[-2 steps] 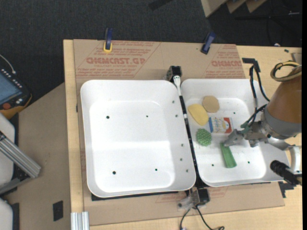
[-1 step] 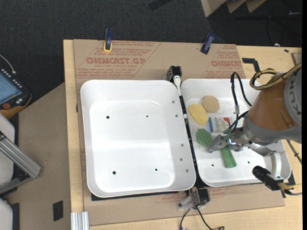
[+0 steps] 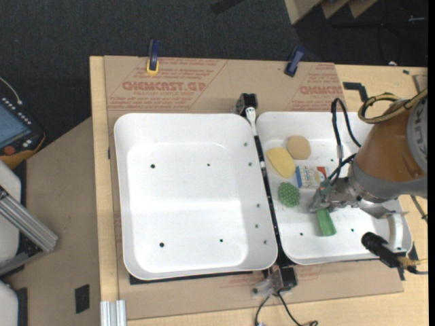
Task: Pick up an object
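Objects for picking lie in the right bin (image 3: pixel 299 250): a green cylinder (image 3: pixel 325 223) just below the claw (image 3: pixel 324 201), a green knobbly ball (image 3: pixel 289 194) just to its left, a small printed box (image 3: pixel 309 176) above it, and a yellow piece (image 3: pixel 280 161) and a tan lump (image 3: pixel 298 146) farther up-left. Whether the claw is spread or pressed together, I cannot tell. It seems to be in the reaching step; next it must settle over one item and pinch.

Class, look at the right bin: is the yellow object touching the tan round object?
Cannot tell. In the camera view the yellow object and the tan round object sit edge to edge in the right bin, with neither contact nor a gap plainly shown.
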